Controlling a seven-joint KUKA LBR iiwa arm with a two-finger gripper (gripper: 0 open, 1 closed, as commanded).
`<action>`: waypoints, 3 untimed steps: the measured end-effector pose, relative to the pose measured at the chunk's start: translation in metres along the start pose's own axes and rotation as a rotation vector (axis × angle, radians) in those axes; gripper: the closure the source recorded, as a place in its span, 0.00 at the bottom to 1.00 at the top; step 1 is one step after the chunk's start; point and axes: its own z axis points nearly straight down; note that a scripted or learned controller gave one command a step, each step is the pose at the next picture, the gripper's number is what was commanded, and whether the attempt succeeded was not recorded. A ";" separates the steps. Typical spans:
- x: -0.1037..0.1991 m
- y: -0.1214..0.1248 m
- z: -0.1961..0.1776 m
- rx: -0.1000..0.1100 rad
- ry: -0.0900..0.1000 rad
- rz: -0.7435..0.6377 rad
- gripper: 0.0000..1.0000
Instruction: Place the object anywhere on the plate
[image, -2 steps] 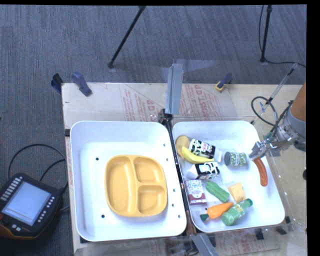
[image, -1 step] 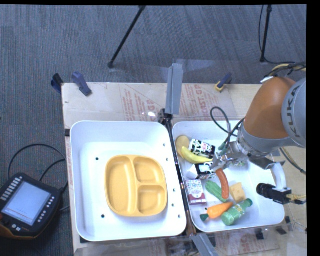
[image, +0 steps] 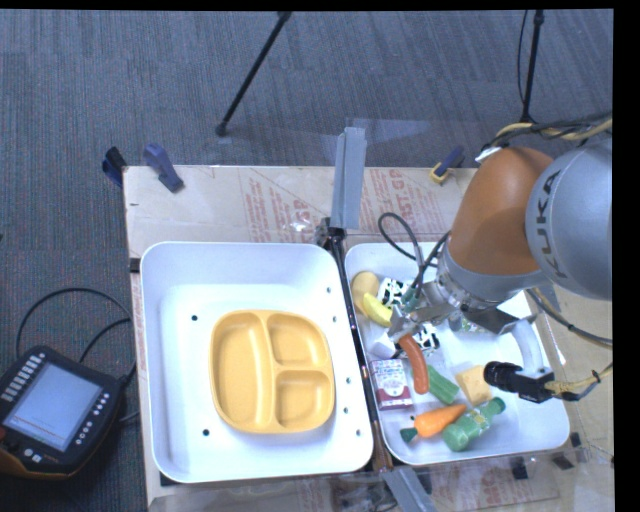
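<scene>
A yellow divided plate (image: 271, 371) lies in the left white bin (image: 170, 290). The right white bin (image: 545, 425) holds several toy foods: a yellow banana (image: 377, 307), a red sausage (image: 415, 364), a small red box (image: 390, 383), a carrot (image: 437, 421) and a green bottle (image: 472, 425). My gripper (image: 410, 316) hangs low over the back left of the right bin, between the banana and the sausage. Its two black-and-white fingertips (image: 392, 292) stand apart, so it is open, and nothing shows between them.
A yellow lemon (image: 364, 283) sits in the right bin's back left corner, and a cheese wedge (image: 473, 383) and a green pickle (image: 442, 385) lie mid-bin. A ridge (image: 356, 330) divides the bins. A grey post (image: 349, 180) stands behind them.
</scene>
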 end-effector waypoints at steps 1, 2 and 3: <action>0.069 -0.020 0.001 0.002 0.000 0.053 1.00; 0.132 0.003 -0.026 0.001 -0.001 -0.103 1.00; 0.132 0.003 -0.026 0.001 -0.001 -0.102 0.00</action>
